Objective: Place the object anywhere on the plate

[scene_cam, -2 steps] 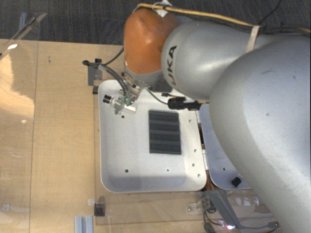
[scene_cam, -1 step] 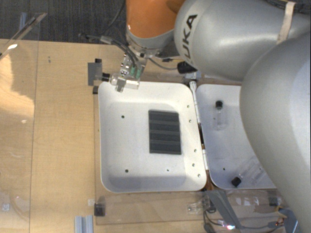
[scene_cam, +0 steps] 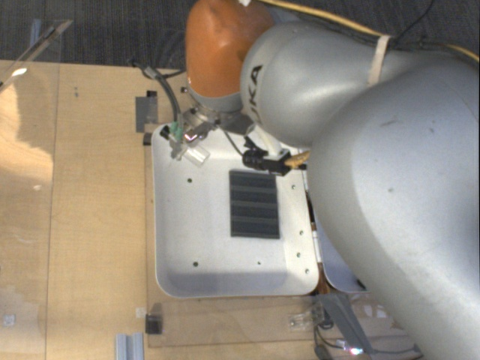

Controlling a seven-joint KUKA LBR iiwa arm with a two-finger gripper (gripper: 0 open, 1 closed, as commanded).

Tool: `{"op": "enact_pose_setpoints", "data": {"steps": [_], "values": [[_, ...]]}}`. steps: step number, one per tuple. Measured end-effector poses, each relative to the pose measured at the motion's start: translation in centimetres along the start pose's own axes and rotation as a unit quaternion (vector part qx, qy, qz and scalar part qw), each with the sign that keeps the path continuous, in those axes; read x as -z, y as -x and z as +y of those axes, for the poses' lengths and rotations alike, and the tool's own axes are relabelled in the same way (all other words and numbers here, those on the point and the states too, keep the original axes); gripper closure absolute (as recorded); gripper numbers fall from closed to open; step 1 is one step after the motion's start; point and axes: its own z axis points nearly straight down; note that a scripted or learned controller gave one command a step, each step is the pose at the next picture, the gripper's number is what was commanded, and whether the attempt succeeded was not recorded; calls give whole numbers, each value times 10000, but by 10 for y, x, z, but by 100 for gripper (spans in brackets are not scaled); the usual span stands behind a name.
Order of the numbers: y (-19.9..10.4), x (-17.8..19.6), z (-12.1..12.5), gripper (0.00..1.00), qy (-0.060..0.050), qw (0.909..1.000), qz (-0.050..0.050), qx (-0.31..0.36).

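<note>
A dark, ribbed rectangular piece [scene_cam: 255, 203] lies flat in the middle of the left white bin [scene_cam: 187, 261]. My gripper [scene_cam: 189, 147] hangs over the bin's far left corner, under the orange band [scene_cam: 221, 40] of the arm. It is up and to the left of the dark piece and apart from it. A small green spot [scene_cam: 176, 132] shows at the gripper's tip; I cannot tell whether it is a held thing or part of the tool. The arm's grey body hides most of the right side.
A sliver of the right bin [scene_cam: 337, 274] shows under the arm. A black cable clip [scene_cam: 264, 160] hangs from the wrist above the dark piece. The wooden bench [scene_cam: 75, 201] spreads to the left. Small brackets [scene_cam: 153, 322] sit by the bin's near corner.
</note>
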Motion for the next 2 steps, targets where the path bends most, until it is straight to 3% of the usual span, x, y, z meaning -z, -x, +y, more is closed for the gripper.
{"op": "enact_pose_setpoints", "data": {"steps": [1, 2], "values": [[18, -81, -45, 100, 24, 9759, -12, 2181], [16, -89, -6, 100, -76, 9643, -66, 2646]]}}
